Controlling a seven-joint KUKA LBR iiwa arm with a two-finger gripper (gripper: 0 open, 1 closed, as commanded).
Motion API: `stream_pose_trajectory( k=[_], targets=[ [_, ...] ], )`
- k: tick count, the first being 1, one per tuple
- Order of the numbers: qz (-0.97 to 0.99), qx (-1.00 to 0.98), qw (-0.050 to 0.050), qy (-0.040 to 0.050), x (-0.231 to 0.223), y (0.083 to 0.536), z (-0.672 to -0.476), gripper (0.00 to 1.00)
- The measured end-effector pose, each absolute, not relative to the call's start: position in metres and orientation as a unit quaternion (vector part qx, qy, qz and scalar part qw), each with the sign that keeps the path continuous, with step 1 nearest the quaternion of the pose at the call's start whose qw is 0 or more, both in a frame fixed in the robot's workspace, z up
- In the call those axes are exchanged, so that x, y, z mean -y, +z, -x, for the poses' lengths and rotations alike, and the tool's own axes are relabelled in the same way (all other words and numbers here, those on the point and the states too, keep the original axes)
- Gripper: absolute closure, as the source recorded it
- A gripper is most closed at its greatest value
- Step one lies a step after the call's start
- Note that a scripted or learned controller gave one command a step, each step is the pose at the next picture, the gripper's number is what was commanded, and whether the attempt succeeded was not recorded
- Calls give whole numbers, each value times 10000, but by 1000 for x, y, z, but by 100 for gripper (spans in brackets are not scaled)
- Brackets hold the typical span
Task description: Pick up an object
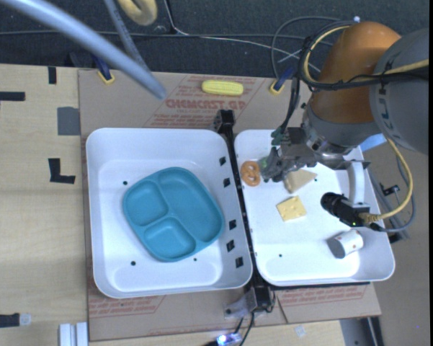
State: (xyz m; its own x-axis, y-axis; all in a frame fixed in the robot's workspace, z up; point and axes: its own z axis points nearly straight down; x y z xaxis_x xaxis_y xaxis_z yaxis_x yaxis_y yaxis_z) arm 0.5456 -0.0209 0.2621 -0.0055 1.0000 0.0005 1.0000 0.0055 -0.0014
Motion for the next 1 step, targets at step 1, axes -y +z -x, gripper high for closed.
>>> stream_pose_trajectory(
  k=[1],
  targets=[
    [7050,7092,13,8,-29,251,-547,100]
  ],
)
